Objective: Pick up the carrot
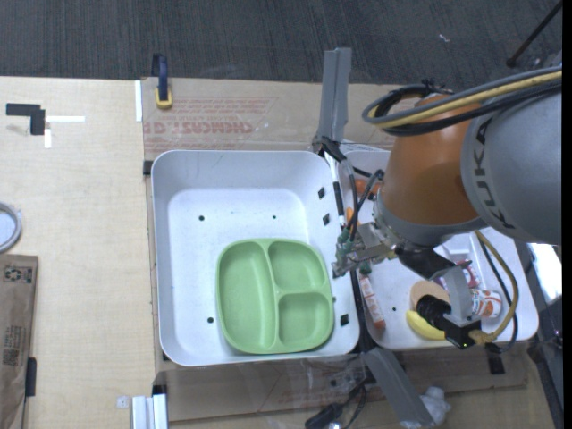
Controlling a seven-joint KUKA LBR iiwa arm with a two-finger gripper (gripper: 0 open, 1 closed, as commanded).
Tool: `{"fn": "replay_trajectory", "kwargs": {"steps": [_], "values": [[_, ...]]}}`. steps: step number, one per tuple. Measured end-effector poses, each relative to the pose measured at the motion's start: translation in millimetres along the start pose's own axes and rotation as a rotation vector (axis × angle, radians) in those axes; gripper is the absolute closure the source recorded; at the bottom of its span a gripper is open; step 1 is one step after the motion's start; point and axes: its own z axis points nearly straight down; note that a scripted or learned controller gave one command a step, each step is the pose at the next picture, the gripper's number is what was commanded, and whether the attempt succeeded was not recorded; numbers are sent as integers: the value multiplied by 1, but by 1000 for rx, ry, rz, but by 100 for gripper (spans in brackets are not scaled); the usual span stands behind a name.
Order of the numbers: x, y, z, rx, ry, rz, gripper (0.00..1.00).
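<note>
A small orange piece, which looks like the carrot [360, 186], peeks out at the far left corner of the right bin [386, 327]. The arm's orange wrist band hides most of it. The gripper [350, 256] hangs low over the wall between the two bins, nearer the front than the orange piece. Its metal body shows beside the green plate [273, 295], and nothing can be seen held in it.
The green divided plate lies in the left bin [179, 239]. The right bin holds a dark red stick-like item [369, 300] along its left wall, a yellow banana [422, 325], a tan ring [429, 290] and a red-and-white packet [483, 304]. The arm covers much of that bin.
</note>
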Motion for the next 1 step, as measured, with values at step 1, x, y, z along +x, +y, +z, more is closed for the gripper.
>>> {"fn": "replay_trajectory", "kwargs": {"steps": [1], "values": [[-61,-16,-83,1,-1,255,100]]}}
